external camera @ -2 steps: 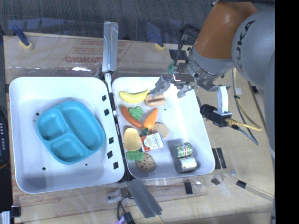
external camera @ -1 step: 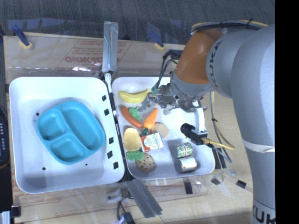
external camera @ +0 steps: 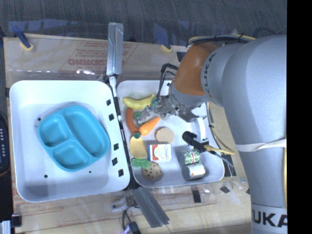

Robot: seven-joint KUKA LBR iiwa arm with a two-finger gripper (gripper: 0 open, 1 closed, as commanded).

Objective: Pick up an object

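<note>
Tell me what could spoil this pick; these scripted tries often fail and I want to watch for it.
Crowding: the pincer is low among the banana, the carrot and a red-orange piece, which lie close together, so it may nudge or pinch two at once. The spot is near the right bin's left wall, leaving little room. Whether anything sits between its fingers cannot be told from this view.
</note>
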